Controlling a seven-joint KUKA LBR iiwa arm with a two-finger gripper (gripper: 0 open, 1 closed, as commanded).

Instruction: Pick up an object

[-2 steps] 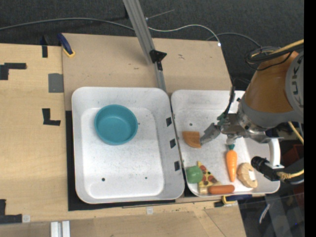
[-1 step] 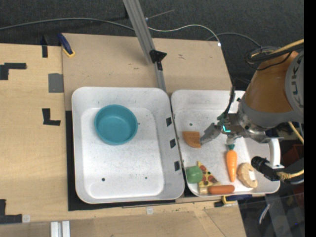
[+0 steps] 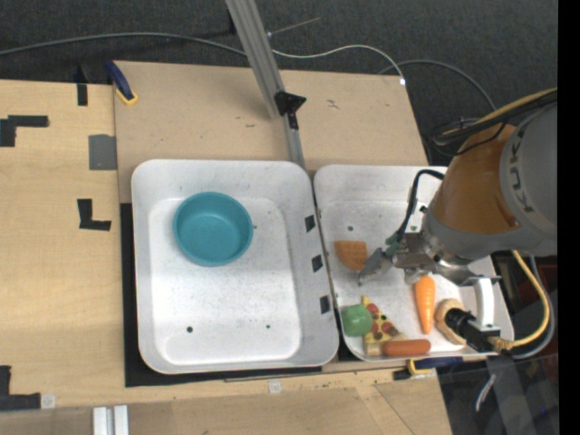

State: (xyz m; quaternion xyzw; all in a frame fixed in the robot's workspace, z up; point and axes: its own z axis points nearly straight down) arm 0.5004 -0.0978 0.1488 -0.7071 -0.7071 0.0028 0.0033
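On the table's two white bins, we see the gripper [image 3: 370, 266] low in the right bin [image 3: 362, 188], fingers spread and holding nothing, just beside the orange-brown piece [image 3: 351, 253], so we judge the approach underway: next, closing squarely around it.

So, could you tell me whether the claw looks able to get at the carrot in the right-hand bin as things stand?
Probably yes. The claw hangs over the right bin, and the carrot lies close by with its top uncovered, though the arm's wrist crowds its upper end.
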